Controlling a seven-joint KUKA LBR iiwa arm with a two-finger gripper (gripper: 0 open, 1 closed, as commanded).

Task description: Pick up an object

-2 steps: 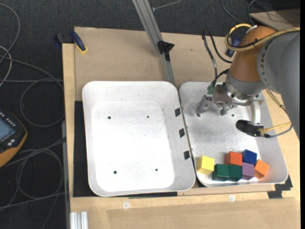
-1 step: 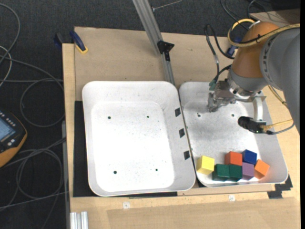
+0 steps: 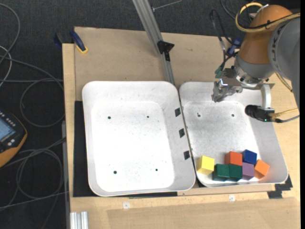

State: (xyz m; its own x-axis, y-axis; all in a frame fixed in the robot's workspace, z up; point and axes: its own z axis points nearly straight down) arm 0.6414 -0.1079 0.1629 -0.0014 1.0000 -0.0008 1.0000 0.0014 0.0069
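The jaws [image 3: 220, 93] hang over the far edge of the right bin [image 3: 267, 128], up near its far rim, and whether they are apart or closed I cannot tell from this angle; nothing shows between them. Above them sits the grey wrist and the orange band [image 3: 261, 37], with yellow cable looping over it. Down at the near end of that bin, well apart from the jaws, the blocks huddle together: a yellow block [image 3: 206, 163] on the left, a green block [image 3: 227, 171] beside it, an orange-red block [image 3: 234, 157] behind, a blue block [image 3: 249, 156], a purple block [image 3: 248, 170] and an orange block [image 3: 262, 167] against the right wall. Between jaws and blocks the bin floor lies bare. The left bin [image 3: 95, 128] sits beside, its wall touching the right bin's. A slanted metal rail [image 3: 152, 27] crosses the tabletop [image 3: 119, 51] at the far side.
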